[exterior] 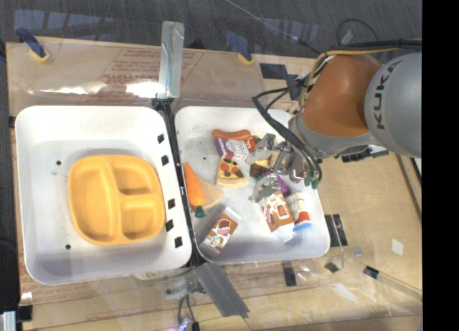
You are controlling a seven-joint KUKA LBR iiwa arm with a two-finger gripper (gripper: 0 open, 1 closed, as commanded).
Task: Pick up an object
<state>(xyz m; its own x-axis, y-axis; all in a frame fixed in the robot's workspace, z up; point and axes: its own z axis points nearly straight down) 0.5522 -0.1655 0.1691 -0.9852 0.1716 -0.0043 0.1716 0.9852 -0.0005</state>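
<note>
Currently I log the claw (276,172) low in the right bin (188,123), among the clutter; I cannot tell its state. Right bin holds: carrot (193,188) by the left wall, pizza slice (230,169), sausage (234,136), small carton (222,231), gingerbread-house packet (278,212). Left bin (29,200) holds one yellow divided plate (115,197). Both sit on the tabletop (373,208).

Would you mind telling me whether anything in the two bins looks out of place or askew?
The carrot stands out slightly: it leans against the right bin's left wall by the divider, apart from the other toys heaped under the claw. The yellow tray sits flat.
</note>
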